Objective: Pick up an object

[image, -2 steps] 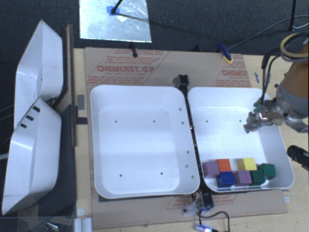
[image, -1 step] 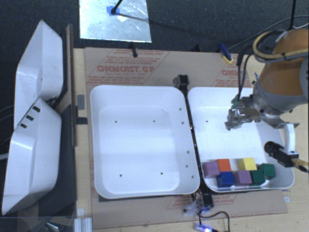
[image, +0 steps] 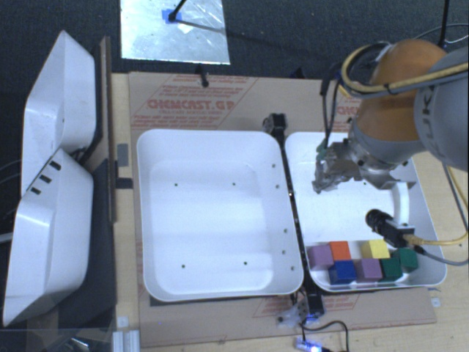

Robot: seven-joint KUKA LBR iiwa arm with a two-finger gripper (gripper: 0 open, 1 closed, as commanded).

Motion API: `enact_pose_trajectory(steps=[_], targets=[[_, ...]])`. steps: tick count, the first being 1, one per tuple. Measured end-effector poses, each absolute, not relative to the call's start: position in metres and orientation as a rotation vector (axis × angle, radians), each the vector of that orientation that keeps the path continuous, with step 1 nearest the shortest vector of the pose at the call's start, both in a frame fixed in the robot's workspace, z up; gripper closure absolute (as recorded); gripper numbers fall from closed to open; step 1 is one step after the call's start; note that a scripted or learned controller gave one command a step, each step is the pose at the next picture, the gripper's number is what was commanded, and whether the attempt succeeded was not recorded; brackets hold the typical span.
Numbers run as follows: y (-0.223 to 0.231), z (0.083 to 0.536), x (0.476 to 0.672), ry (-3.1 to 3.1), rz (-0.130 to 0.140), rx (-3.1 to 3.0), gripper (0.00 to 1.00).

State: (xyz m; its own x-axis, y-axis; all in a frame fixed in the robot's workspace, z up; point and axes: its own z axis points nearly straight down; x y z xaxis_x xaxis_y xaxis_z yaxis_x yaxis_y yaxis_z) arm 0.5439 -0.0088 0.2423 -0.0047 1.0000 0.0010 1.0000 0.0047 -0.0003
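The blocks (image: pixel 359 261) were clustered at the right bin's (image: pixel 308 160) six o'clock edge, untouched. The gripper (image: pixel 326 176) was hung at twelve o'clock from them, nothing gripped; its state could not be told. The pickup was judged not begun.

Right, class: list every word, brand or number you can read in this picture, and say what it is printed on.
"CHEMCAST GP": large red print on the brown sheet under the bins, above the left bin.
Smaller red lines around it, and along the sheet's lower edge: too blurred to read.
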Motion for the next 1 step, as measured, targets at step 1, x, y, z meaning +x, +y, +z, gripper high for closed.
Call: enact_pose_trajectory(steps=[1], targets=[[0.0456, 0.2451, 0.5691, -2.226, -0.001, -2.218, 1.00]])
